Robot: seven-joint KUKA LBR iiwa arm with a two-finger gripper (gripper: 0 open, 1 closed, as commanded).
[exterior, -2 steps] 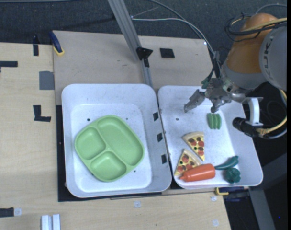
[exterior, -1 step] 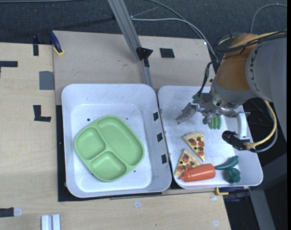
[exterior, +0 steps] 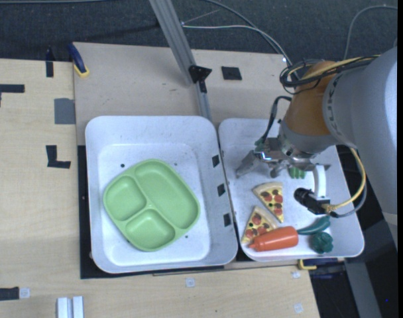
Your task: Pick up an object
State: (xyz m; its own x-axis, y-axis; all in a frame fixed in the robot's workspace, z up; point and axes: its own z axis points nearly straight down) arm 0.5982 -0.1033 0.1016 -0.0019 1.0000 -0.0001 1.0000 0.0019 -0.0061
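Nearest the camera, along the front edge of the right bin (exterior: 352, 244), lies a toy carrot (exterior: 276, 239), orange body with its green top (exterior: 319, 234) curling off to the right. Its long axis runs almost left to right, tip toward the wall between the bins, leafy end toward the arm's side. Touching its upper left are two toy pizza slices, one (exterior: 256, 222) leaning against the carrot, the other (exterior: 271, 199) just behind, its point aimed down toward the carrot. A small green piece (exterior: 295, 173) sits farther back, half under the wrist.

The gripper (exterior: 260, 164) hangs over the back half of that bin, above bare white floor, behind the slices. Its fingers look splayed apart, one (exterior: 245, 167) reaching left, and nothing sits between them.

To my eye the carrot is the best pick: rounded, thick and easy to straddle. I would bring the gripper forward over its middle, turn the fingers to close across the short width, and come straight down without nudging the slice resting against it.

Across in the left bin (exterior: 99, 138) a green divided plate (exterior: 151, 204) lies flat. The wooden worktop (exterior: 29, 177) spreads beyond.
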